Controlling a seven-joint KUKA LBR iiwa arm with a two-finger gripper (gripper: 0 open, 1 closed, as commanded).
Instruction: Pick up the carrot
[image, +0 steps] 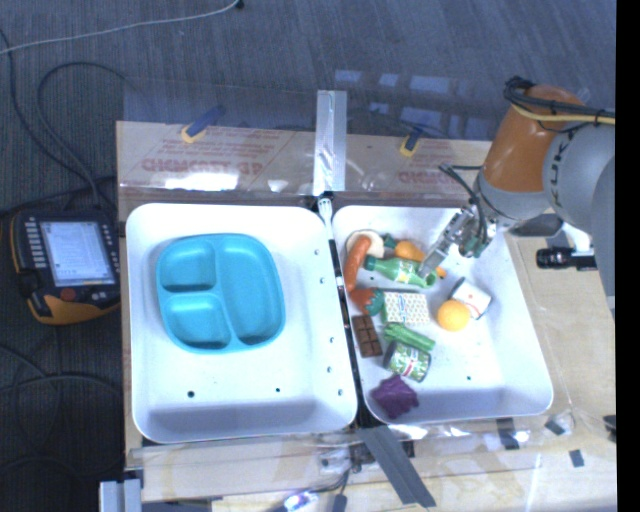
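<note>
Though half-hidden, carrot (355, 262): orange, elongated

The gripper (447, 248) hangs over the far side of the right bin (520, 330), just beside a green bottle (398, 270) lying on its side. The carrot (354, 262) lies along that bin's left wall, touching the bottle's end. An orange (453, 315) sits mid-bin, a purple lump (397, 396) near the front edge. The left bin (150, 390) holds a blue divided plate (218, 290).
</note>
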